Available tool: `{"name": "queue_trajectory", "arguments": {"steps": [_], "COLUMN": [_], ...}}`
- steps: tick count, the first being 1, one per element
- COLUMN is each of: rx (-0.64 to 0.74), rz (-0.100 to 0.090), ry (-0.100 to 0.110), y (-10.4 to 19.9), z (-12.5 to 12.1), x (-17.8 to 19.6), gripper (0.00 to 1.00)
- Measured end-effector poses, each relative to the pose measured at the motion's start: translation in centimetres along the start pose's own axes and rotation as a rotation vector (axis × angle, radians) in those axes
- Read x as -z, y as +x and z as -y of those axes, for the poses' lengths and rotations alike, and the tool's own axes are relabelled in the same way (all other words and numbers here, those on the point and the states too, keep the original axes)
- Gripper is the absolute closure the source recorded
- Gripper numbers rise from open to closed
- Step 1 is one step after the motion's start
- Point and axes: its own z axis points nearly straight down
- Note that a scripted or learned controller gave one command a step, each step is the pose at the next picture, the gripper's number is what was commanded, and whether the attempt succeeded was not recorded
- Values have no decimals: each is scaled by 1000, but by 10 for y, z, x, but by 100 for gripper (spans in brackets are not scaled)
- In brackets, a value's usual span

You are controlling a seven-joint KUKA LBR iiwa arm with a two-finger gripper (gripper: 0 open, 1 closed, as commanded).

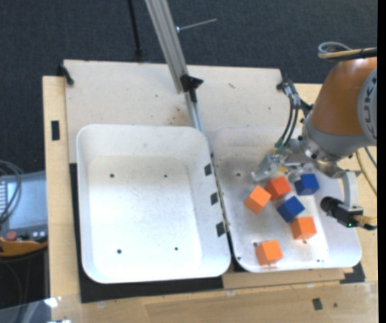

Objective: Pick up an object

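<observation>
Setting: dark grey carpeted floor around a pale wooden bench [55, 180], its top speckled with wear. A slanted aluminium rail [168, 36] rises from the bench's far edge.

Item: shallow white plastic bin, left [95, 140], with small dark dots on its floor.

Item: shallow white plastic bin, right [341, 251], touching the left bin along their shared edge. Contents, six small cubes:
- orange cube [258, 198], nearest the bins' shared edge;
- red-orange cube [280, 187], touching the first, just under the gripper;
- blue cube [307, 183], beside the red-orange one;
- blue cube [290, 208], near the bin's middle;
- orange cube [304, 227], just beside the second blue cube;
- orange cube [269, 252], alone by the near rim.

Item: grey arm with orange band [344, 99], reaching in over the right bin. Its metal two-finger gripper [274, 169] sits low over the red-orange cube, close to or touching its top; whether the claw is spread or closed cannot be told, and no cube is seen between its parts.

Item: grey control pendant [15, 204] with cables, on the floor beside the bench.
</observation>
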Motion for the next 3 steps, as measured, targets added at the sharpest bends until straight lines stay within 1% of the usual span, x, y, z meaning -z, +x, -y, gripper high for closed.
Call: {"name": "queue_trajectory", "arguments": {"steps": [1,2,3], "rx": [-2,-5,-6], "rz": [0,3,3], "ry": [-1,5,5], "y": [0,-1,-1], "z": [0,5,3], "x": [0,-43,-85], "gripper": [0,0,0]}}
